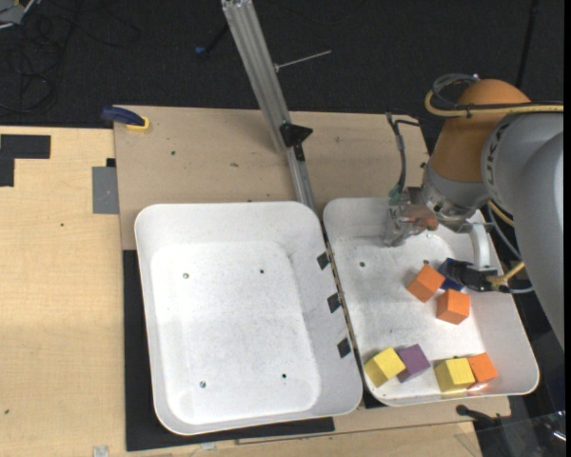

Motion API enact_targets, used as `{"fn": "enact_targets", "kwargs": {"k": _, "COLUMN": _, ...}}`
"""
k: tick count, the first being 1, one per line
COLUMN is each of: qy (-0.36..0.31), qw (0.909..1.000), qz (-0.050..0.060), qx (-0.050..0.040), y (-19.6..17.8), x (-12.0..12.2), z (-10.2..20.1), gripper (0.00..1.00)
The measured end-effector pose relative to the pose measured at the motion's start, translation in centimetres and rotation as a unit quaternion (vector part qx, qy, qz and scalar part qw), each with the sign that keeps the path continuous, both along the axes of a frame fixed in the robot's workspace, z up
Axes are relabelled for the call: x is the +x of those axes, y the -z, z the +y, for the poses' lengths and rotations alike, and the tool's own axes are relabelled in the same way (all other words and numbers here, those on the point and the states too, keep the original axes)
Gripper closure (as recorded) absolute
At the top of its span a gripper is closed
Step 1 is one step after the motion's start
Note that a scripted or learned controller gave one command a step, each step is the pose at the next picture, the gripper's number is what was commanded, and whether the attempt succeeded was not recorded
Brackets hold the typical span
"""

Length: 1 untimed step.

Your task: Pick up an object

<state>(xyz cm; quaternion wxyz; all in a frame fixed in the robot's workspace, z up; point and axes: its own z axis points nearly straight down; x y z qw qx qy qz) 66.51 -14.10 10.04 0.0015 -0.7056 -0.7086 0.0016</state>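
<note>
Six blocks lay in right bin [362, 236]: two orange blocks [424, 283] [453, 306] mid-bin, touching at corners; yellow block [385, 364] against purple block [413, 359] at front edge; second yellow block [454, 374] beside small orange block [482, 367] at front right. Gripper [406, 225] hung over bin's rear, apart from blocks. Jaw state: cannot tell. Left bin [162, 227] alongside.
</note>
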Motion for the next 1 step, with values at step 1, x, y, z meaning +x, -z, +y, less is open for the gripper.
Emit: {"fn": "enact_targets", "kwargs": {"k": 1, "qy": 0.001, "qw": 1.0, "qz": -0.004, "qx": 0.0, "y": -6.33, "x": 0.12, "z": 0.24, "gripper": 1.0}}
